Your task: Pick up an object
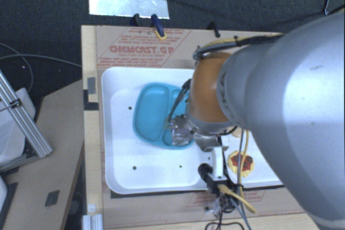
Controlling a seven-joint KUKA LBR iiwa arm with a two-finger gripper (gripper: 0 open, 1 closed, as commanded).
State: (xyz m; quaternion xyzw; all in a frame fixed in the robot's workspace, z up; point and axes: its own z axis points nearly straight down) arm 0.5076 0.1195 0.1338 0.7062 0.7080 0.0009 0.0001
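Plainly, one blue dish [152, 113].

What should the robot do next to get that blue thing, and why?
Probably a small lift straight up to test the hold. The claw sits low at the right edge of the blue plastic dish in the left white bin, but the arm blocks the view, so a real grip can't be confirmed. If the dish rises with it, the pick has worked.

Glossy blue plastic dish [153, 113], smooth white plastic bin [121, 169], brushed-metal arm [291, 105]
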